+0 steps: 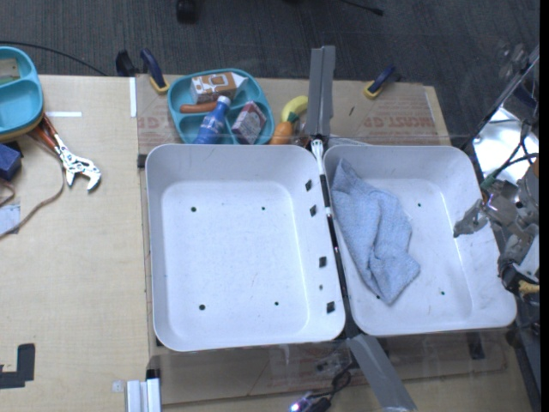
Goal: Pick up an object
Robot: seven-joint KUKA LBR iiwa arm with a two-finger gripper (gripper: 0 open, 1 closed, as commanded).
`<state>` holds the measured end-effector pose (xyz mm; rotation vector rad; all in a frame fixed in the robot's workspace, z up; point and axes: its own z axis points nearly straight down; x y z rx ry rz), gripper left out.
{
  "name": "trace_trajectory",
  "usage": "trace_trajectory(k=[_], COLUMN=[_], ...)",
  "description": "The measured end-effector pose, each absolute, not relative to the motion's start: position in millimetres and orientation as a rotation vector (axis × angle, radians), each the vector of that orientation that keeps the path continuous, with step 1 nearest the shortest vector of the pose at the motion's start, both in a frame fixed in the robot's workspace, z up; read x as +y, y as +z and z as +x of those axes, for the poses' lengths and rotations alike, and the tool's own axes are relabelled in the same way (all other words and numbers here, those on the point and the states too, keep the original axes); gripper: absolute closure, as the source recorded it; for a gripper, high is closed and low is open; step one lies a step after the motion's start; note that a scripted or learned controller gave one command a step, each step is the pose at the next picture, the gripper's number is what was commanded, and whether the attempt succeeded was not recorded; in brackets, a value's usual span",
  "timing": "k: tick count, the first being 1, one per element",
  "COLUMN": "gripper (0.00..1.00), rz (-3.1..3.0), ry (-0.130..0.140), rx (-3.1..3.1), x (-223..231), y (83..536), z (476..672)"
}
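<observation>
A crumpled blue-grey cloth (pixel 373 234) lies in the left half of the right white bin (pixel 455 312), close to the divider between the bins. My gripper (pixel 491 220) hangs at the view's right edge, over the right rim of that bin and well to the right of the cloth. It is partly cut off by the frame and tangled among cables. Nothing can be seen held in it. The left white bin (pixel 232 333) sits beside the right one.
A teal tray (pixel 180 101) with small packets and a bottle stands behind the left bin. A wrench (pixel 77 170) and a blue bowl (pixel 17 93) lie on the wooden bench at the left. A grey post (pixel 322 93) rises between the bins.
</observation>
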<state>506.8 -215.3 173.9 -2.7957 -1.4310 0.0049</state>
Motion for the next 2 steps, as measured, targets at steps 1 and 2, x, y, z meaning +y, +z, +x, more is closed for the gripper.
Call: trace_trajectory(k=[1,2], gripper=[0.0,0.0], rz=[-2.918,-2.899], ry=[0.005,0.005], rx=[-1.161,-1.208], x=[-161,-201], y=[91,179], z=[546.8,538.2])
